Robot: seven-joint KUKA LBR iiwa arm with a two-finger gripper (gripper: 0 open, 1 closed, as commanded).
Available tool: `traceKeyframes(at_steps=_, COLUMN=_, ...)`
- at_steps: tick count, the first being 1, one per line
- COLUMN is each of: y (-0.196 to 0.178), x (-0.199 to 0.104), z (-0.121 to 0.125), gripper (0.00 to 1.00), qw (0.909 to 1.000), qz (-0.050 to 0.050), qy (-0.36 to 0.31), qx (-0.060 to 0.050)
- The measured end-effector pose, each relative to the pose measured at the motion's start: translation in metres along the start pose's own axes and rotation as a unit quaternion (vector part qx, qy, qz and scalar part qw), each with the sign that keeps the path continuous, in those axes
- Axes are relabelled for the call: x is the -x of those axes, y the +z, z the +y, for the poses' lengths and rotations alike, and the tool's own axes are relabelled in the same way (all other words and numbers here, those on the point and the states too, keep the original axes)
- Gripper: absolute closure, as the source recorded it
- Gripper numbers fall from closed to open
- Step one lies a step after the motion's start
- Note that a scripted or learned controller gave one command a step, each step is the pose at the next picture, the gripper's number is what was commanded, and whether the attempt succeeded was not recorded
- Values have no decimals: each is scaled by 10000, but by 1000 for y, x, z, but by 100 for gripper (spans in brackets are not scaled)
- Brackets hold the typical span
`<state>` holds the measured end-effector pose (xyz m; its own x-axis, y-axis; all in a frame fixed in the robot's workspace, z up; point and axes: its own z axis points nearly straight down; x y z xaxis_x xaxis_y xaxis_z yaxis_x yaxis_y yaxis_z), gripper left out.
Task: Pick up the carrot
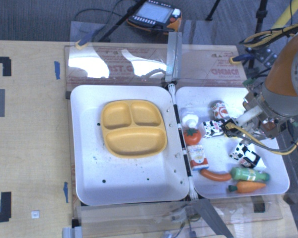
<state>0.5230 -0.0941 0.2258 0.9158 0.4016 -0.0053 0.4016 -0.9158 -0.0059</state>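
One carrot [248,186] at the right bin's [280,192] five o'clock corner.
Green bottle [249,174] touching it invites a mis-grasp; whether the tool [232,128] is spread cannot be told.

Arm [288,78] cut off by frame edge at 3 o'clock. Gripper [233,128] finger state unreadable, lost in cables. Labels on carton [197,156] and small packs too small to read. Bench front cropped at 6 o'clock.

Carrot [249,186] in right bin [283,182], yellow tray [134,128] in left
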Motion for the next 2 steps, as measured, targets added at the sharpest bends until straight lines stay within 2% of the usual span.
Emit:
traceKeyframes(at_steps=1, y=8, x=-9, z=25, gripper=100, qw=9945, qz=16, qy=1042, qx=19)
traceKeyframes(at_steps=2, y=-2, x=-10, z=24, gripper=100, qw=9948, qz=10, qy=1023, qx=22)
